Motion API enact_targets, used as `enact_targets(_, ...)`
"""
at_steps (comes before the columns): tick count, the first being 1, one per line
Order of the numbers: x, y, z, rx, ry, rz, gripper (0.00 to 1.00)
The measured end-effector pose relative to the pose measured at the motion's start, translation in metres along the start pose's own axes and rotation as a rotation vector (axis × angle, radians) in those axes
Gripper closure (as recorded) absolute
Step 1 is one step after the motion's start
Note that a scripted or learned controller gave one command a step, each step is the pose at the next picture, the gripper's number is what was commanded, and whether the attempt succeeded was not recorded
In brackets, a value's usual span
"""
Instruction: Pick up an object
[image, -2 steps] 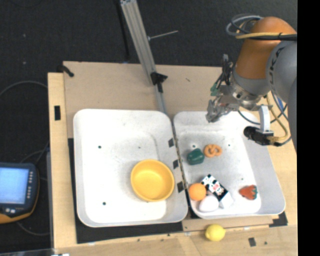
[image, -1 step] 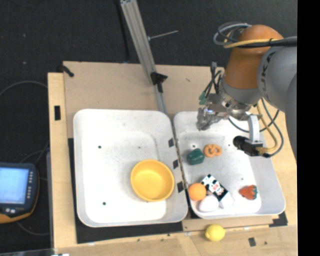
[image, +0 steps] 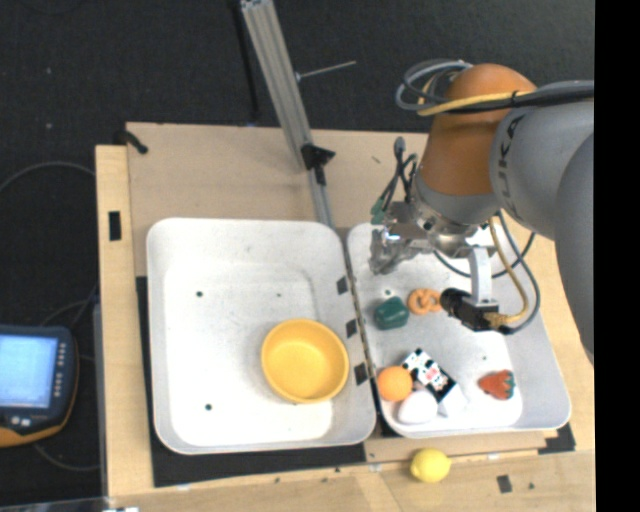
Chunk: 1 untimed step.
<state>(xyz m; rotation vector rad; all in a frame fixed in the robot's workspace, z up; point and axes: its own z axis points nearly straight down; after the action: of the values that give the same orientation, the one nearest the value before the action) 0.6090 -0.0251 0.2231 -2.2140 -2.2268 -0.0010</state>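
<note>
Reaching in from the right, the grey arm (image: 540, 150) with its orange band hangs its claw (image: 385, 250) over the far left corner of the right bin (image: 535, 385); whether the claw is open or closed cannot be told, and nothing shows between it. Right bin contents: green object (image: 391, 313), small orange figure (image: 424, 301) beside it, orange ball (image: 394, 383), white object (image: 418, 408), black-and-white patterned item (image: 430, 371), red piece (image: 496, 384). Left bin (image: 200, 260): one yellow bowl (image: 304, 360). Surface (image: 200, 170): yellow lemon (image: 430, 465) lying outside, just in front of the right bin.
</note>
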Motion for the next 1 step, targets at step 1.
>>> enact_targets(1, 0.0448, -0.0261, -0.0097, 0.000, 0.002, -0.001, 1.00)
